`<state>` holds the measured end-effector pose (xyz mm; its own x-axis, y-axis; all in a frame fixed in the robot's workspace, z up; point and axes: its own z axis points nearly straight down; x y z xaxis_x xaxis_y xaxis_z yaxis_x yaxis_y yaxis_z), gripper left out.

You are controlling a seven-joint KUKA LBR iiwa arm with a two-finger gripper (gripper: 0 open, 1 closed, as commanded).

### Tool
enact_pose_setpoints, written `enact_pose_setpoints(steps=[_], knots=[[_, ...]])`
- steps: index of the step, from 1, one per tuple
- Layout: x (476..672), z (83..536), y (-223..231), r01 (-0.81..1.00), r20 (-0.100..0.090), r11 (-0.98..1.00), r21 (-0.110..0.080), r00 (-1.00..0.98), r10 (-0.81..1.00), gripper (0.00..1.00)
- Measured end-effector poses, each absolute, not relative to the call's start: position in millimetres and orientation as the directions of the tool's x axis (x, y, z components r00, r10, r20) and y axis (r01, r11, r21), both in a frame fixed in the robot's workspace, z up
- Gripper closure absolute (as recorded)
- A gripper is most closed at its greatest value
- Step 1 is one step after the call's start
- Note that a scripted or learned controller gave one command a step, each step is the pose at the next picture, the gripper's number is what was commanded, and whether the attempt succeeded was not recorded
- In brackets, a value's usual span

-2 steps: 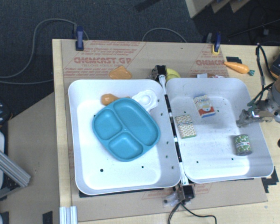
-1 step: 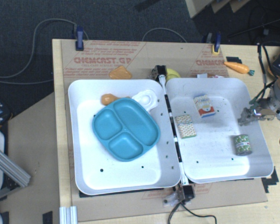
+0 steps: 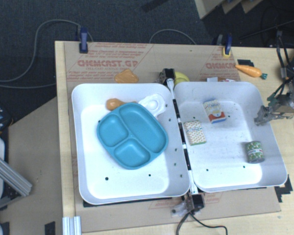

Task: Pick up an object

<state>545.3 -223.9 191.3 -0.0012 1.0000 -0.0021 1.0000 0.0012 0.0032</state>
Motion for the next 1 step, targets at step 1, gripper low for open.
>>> enact_pose_setpoints(steps=[1], knots=[[562.7, 200.3, -223.7, 1.000, -0.002, 0.002, 0.004, -0.002, 1.000, 1.00]])
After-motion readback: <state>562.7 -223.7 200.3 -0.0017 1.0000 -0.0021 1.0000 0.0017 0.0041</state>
